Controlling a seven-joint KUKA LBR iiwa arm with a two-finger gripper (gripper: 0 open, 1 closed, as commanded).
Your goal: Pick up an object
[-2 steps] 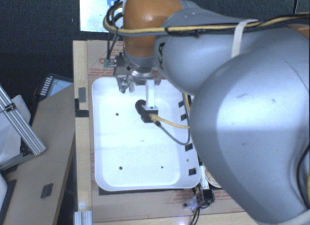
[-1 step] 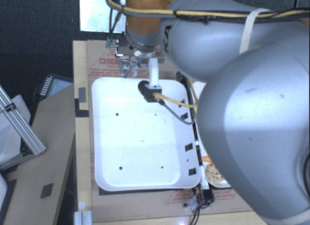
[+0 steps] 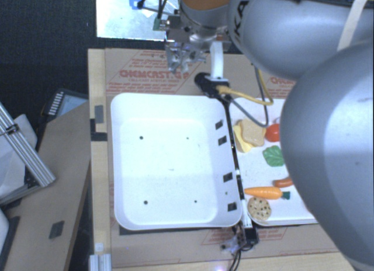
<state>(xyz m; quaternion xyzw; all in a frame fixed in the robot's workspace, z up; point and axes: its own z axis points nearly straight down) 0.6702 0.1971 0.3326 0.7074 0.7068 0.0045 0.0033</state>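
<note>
Gripper (image 3: 182, 59) hangs high above the far edge of the worktop (image 3: 146, 71), beyond the left bin (image 3: 125, 164); whether it is wide or narrow I cannot tell, and nothing shows in it. Right bin (image 3: 257, 159) holds the objects: a pale cheese wedge (image 3: 248, 135), a red tomato (image 3: 273, 132), a green leaf (image 3: 273, 156), a carrot (image 3: 264, 193), a cookie (image 3: 258, 208) and a sausage (image 3: 282, 182), partly hidden by the grey arm (image 3: 315, 89).
</note>
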